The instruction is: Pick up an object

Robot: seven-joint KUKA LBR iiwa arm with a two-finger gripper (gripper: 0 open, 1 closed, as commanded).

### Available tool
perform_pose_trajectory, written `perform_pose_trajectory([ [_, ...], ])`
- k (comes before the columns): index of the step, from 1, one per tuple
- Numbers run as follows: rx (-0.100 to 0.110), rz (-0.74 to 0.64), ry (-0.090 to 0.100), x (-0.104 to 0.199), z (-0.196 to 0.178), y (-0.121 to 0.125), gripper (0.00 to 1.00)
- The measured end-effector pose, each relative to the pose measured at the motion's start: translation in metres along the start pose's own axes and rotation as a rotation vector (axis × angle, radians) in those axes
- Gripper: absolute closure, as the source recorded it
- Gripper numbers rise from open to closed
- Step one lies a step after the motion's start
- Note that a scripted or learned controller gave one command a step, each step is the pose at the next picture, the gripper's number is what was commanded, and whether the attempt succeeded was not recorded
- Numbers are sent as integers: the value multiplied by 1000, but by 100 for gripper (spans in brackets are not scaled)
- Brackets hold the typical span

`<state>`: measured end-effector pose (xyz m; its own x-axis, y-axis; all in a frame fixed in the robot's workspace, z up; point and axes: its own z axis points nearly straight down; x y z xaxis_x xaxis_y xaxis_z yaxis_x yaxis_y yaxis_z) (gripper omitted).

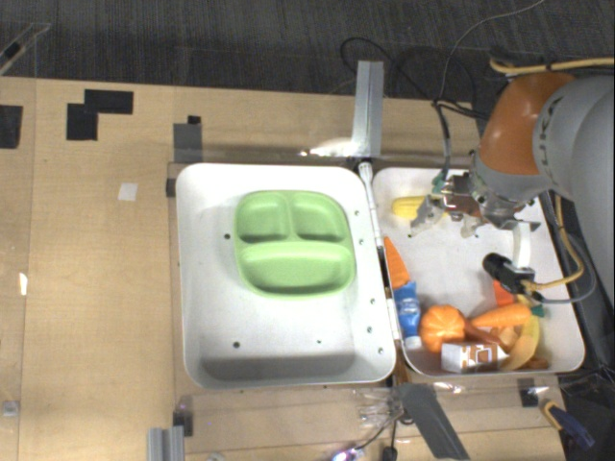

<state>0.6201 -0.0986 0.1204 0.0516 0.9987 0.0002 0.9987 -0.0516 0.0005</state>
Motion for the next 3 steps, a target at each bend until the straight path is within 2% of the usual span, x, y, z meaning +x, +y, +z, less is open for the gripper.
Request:
perform_pose_trajectory([
  [1,-6,-34,-1,5,-1,50,0],
  [2,-29,-140,4,0,14,59,0],
  [3,-42,-163,0,-1,15,46,0],
])
